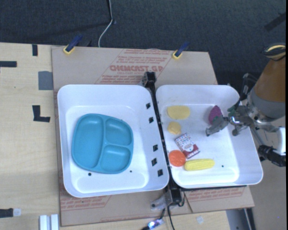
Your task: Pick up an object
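The right bin [230, 92] holds several small items: a purple piece [215, 112] near its right wall, a yellow oval [178, 112], a smaller yellow lump [174, 127], a red-and-white packet [186, 145], an orange ball [177, 158] and a yellow corn cob [199, 165]. My gripper [222, 124] reaches in over the right wall and hangs low, just below and right of the purple piece. Nothing is visibly held in it.
The left bin [67, 97] carries a blue divided plate [102, 143]. A black divider with clips [154, 123] runs between the bins. The arm's grey and orange body [271, 87] stands over the right bin's outer edge.
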`<state>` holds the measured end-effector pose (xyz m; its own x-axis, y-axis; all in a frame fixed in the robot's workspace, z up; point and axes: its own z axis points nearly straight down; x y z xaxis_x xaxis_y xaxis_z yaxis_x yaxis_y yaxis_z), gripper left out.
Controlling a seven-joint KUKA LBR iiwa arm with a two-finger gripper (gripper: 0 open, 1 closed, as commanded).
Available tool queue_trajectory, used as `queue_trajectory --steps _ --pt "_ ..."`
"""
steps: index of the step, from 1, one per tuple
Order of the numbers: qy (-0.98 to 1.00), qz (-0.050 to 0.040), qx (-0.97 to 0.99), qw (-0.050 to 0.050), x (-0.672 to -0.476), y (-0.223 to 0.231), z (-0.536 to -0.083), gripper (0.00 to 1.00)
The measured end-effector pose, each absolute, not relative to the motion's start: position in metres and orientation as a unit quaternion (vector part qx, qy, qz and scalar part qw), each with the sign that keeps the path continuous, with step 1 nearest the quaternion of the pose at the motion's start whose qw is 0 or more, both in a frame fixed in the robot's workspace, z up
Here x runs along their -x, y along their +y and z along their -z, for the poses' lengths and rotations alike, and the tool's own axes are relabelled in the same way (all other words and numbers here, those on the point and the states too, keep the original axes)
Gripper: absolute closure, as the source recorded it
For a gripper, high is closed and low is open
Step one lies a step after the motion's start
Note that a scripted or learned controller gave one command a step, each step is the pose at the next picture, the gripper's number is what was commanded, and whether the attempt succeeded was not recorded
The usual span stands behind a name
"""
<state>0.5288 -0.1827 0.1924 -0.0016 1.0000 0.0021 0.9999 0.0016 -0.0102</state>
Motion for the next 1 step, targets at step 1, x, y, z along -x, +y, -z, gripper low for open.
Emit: queue_trajectory --steps 1 --pt "-0.708 -0.0030 0.706 0.005 -0.5307 -0.1742 -0.1416 0.00"
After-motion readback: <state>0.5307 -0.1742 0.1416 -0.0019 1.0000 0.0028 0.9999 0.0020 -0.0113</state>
